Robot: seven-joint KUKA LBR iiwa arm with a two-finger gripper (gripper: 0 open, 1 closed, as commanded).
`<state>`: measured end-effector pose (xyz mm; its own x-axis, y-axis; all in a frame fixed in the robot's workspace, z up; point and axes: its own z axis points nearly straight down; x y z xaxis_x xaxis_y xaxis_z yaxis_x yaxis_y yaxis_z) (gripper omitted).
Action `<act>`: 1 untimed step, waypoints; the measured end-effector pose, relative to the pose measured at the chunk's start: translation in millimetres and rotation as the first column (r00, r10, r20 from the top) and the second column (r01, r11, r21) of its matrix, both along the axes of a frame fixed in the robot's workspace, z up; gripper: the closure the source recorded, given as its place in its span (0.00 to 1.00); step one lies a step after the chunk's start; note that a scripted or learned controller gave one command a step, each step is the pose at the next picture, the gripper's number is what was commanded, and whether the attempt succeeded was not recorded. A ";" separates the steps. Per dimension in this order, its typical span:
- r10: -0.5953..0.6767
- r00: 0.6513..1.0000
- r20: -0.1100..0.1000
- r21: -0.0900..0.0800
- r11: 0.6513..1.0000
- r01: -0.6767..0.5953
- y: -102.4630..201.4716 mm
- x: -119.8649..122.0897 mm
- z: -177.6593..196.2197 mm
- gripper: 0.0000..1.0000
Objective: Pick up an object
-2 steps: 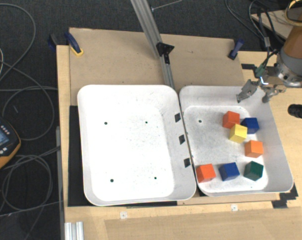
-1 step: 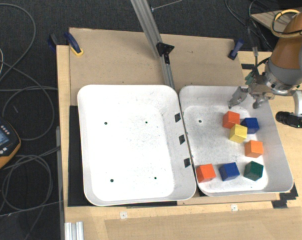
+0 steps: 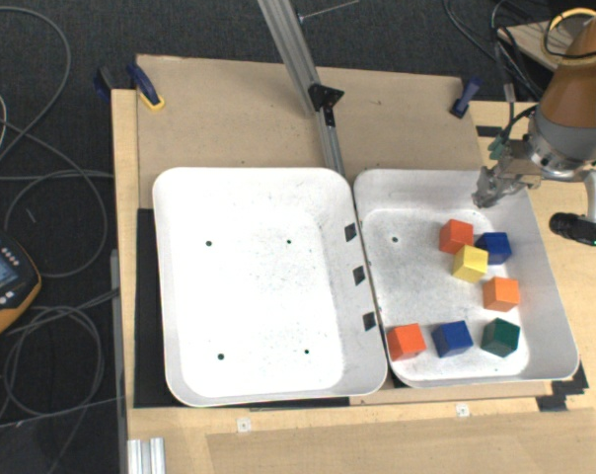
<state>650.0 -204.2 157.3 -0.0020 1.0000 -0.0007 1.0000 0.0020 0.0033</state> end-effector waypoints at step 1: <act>0.000 1.000 0.004 -0.001 1.000 0.000 0.0 -0.1 44.8 1.00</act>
<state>649.9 -204.3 202.1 -0.0016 1.0000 -0.0022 1.0000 0.0016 0.0070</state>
